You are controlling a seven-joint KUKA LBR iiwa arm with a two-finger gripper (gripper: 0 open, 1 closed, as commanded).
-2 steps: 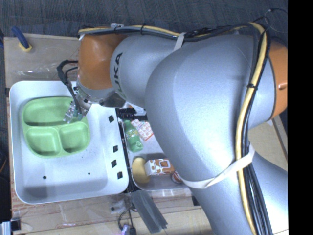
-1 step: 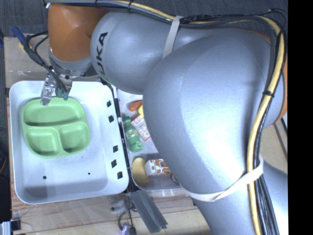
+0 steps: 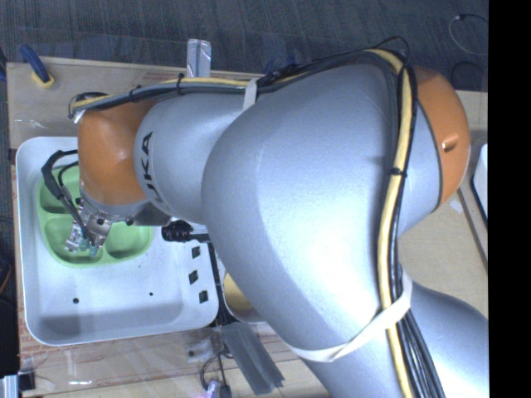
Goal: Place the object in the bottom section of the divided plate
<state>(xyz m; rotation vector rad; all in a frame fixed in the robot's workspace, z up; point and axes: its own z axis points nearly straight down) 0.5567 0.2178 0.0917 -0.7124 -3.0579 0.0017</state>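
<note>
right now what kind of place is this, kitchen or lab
Most likely a robotics lab bench, not a kitchen: a big grey arm reaches over a shallow white bin holding a green divided plate, with cables running along the arm.

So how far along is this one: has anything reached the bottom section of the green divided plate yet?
Done: the arm has reached across into the left bin, and the gripper sits low over the green divided plate, near its lower part. In hand: unclear, since the wrist hides most of the plate and no object can be made out at the fingers. Left: confirming the object lies in the bottom section, then withdrawing.
</note>
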